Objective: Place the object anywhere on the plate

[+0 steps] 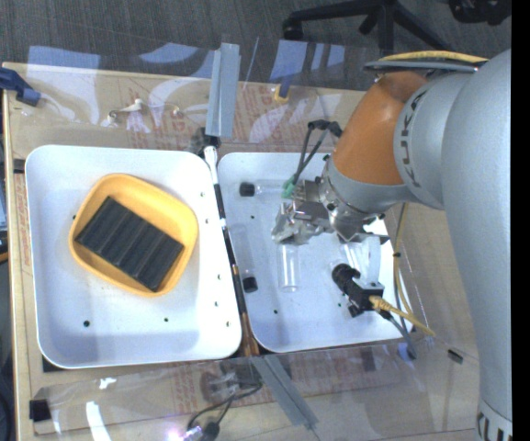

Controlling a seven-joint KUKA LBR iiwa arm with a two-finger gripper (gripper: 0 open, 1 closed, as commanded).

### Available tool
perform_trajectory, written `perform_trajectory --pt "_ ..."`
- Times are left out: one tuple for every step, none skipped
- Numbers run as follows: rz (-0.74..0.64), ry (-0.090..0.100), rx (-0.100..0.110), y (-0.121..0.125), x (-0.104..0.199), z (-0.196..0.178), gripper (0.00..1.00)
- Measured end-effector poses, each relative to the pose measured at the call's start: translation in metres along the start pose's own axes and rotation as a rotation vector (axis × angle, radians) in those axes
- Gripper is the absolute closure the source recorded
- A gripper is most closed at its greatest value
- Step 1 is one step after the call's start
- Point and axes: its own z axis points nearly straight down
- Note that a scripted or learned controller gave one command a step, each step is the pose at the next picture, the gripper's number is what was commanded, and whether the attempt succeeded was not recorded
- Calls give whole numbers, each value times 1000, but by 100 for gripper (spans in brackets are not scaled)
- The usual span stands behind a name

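Floor (108,12): dark grey carpet, fine ribbed texture, showing beyond desk's far edge. Office chair base (384,3): black, star-shaped legs, on carpet past far right corner. Desk (90,108): pale wood top under glossy clear sheeting, with bluish light reflections along far edge. Metal rail (220,90): grey, running from far edge toward desk middle. Blue clamp (12,83): at far left corner.
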Motion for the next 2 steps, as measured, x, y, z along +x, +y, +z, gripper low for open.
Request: perform_trajectory --pt "-146 -2 -4 13 86 2 100" --pt "-197 -2 -1 3 137 2 100"
